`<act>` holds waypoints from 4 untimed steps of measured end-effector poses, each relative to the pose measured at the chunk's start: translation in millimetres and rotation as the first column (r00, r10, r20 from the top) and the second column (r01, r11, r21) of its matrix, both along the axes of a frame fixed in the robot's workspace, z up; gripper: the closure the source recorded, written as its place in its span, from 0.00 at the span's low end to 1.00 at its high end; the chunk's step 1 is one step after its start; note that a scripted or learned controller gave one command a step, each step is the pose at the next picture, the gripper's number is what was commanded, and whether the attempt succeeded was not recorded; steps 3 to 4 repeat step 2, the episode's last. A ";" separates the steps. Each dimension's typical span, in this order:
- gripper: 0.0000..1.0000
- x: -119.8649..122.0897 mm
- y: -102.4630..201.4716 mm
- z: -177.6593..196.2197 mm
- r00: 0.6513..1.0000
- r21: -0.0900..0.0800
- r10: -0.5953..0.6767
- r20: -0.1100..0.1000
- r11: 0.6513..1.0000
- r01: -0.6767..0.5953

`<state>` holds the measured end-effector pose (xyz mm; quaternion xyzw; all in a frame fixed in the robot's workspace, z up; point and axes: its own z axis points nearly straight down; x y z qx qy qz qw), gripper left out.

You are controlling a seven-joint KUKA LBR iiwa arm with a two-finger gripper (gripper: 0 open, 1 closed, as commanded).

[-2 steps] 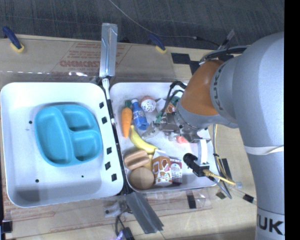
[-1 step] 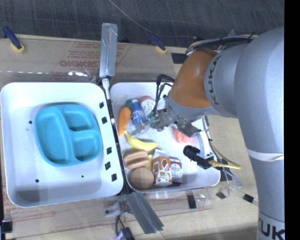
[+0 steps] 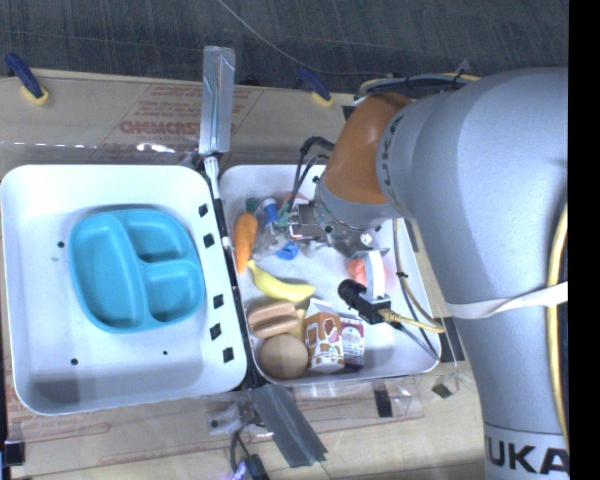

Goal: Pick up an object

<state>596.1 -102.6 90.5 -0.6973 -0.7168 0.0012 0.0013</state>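
Arm reaching into the right bin [image 3: 420, 360]

The gripper [image 3: 298, 230] sits low among small items just right of the carrot [image 3: 244, 240], above the banana [image 3: 282, 286]; whether anything is grasped cannot be told.

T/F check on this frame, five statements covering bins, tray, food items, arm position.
1. The blue divided tray lies in the left bin. True.
2. The banana lies in the left bin. False: it lies in the right bin, below the carrot.
3. The arm reaches over the right bin. True.
4. The carrot rests on the blue tray. False: it lies in the right bin, near the wall that faces the left bin.
5. A brown egg-shaped item sits near the right bin's front edge, beside a printed carton. True.
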 end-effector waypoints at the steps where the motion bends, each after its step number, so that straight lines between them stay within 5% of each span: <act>1: 1.00 0.5 0.2 10.4 1.000 0.000 0.004 0.000 1.000 -0.004; 2: 1.00 5.0 33.2 104.4 1.000 0.001 -0.024 0.008 1.000 0.024; 4: 1.00 5.0 33.2 104.4 1.000 0.001 -0.024 0.008 1.000 0.024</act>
